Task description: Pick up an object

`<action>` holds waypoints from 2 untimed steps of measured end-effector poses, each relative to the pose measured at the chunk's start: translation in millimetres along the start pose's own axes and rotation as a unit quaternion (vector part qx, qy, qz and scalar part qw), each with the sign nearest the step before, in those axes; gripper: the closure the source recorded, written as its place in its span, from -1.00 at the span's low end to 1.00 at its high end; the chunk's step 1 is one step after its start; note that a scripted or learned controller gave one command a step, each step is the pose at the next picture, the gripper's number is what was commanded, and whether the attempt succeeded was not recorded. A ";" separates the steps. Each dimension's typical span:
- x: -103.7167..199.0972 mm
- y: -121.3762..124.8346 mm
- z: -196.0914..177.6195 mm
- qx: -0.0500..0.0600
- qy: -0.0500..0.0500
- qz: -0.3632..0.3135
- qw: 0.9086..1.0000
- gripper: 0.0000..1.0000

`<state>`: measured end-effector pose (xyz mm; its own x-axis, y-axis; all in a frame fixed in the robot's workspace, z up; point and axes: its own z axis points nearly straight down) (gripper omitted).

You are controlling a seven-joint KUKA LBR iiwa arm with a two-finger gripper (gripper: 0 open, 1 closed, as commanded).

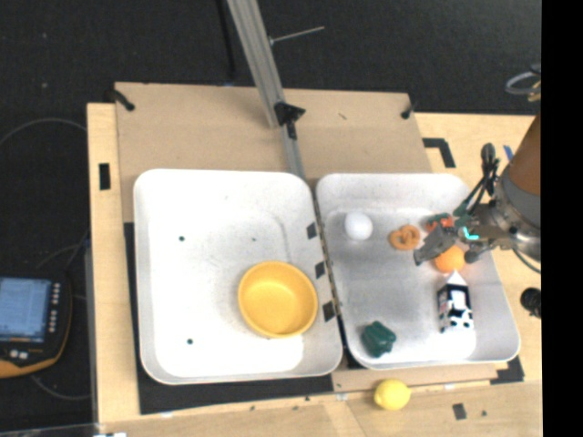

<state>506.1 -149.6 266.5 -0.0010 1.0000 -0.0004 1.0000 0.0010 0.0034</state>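
My gripper (444,247) hangs over the right bin (401,194), reaching in from the right. An orange ball (448,260) sits right at its fingertips, partly covered by the dark fingers. Just left of the gripper lies a small brown ring-shaped piece (405,238). A white ball (358,226) rests near the bin's left side. Below the gripper stands a black and white carton (455,307), and a dark green block (378,337) sits near the bin's front edge.
The left bin (182,217) holds a yellow bowl (277,298) toward its right front. A yellow ball (392,394) lies on the bench in front of the right bin. A grey metal pole (260,57) slants up from between the bins.
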 end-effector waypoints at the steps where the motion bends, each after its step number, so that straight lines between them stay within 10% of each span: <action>1: 2.8 -3.2 43.2 0.002 -0.001 0.001 1.000 -1.00; 2: 0.6 1.9 104.6 0.004 0.000 0.001 1.000 -1.00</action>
<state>508.3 -149.1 161.8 0.0004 1.0000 -0.0008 1.0000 -0.0004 -0.0045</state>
